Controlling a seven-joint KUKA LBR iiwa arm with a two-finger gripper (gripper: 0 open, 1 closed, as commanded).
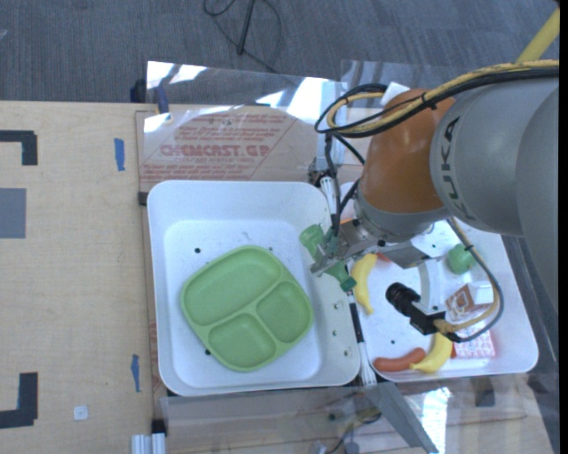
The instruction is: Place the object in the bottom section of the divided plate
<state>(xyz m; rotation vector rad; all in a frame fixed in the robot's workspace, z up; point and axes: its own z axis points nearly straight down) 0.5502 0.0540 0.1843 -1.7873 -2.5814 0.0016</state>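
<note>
Light plywood table (pixel 71 293) carries blue tape marks (pixel 119 154) and black corner markings (pixel 24 146). Dark grey carpet floor (pixel 106 44) lies beyond, crossed by a black cable (pixel 244 27). Glare reflects off a clear panel (pixel 222 133).

You see arm (pixel 497 151): bulky rounded links, matte grey shell, smooth, no visible screws. Dark "KU" lettering (pixel 446 160) on grey casing, rest of name cut off by curve. Glossy orange band (pixel 401 160) above wrist, dome-like, catching light. Black cables (pixel 355 111) loop off band's upper side; yellow cable (pixel 479 78) runs along grey link toward frame's top right corner. Your tool (pixel 330 253): small, metallic grey body with green fingers (pixel 312 238), partly blurred, detail hard to make out.
</note>
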